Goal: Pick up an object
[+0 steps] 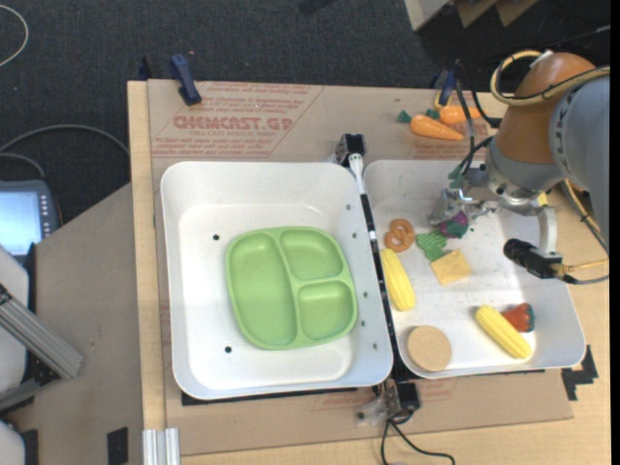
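The gripper [453,209] is seen lowered into the right bin [417,177], over the upper middle of its floor. Whether it is released or clenched cannot be told, as its tip is hidden by the wrist hardware. A small purple object [451,227] is found just beneath the gripper and appears to touch it; whether it is grasped cannot be told.

A green piece [433,244] is seen just below and to the view's left of the gripper, beside the purple object. A pretzel [398,233] is placed further to the view's left of the gripper, near the wall shared by the two bins. A yellow cheese wedge [450,266] is laid below the gripper in the view, just past the green piece. A corn cob [397,279] is laid lengthwise below the pretzel, along the same wall.

Well apart from the gripper, toward the near edge of the bin, a round tan disc [428,347] is seen, and to the view's right of it a second corn cob [503,331] is laid touching a red item [521,316].

Above the gripper in the view, outside the bin, a carrot [434,126] is laid on the cardboard bench top [242,124].

Far to the view's left of the gripper, the left bin [194,211] is occupied by a green divided plate [291,286]
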Robot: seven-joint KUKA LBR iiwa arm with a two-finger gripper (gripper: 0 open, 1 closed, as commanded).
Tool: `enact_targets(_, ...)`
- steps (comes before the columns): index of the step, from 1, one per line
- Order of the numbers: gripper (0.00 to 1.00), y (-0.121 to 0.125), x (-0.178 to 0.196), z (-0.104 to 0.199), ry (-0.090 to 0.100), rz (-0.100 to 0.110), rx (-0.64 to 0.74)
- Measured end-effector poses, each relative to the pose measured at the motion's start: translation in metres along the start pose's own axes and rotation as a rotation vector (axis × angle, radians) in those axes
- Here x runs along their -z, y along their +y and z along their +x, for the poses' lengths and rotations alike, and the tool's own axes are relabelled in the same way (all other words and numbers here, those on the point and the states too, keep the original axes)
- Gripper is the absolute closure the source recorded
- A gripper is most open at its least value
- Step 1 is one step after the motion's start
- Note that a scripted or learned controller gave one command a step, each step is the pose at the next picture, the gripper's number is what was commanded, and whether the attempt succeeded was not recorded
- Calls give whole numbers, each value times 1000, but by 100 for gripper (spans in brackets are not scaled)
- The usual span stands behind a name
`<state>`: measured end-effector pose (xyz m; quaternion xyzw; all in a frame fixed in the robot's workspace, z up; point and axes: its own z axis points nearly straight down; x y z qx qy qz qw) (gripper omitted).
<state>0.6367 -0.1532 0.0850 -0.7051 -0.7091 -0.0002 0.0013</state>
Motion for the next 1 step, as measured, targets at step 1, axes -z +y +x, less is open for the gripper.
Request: enact_targets(1,100,-23,107,78,0,-12,3)
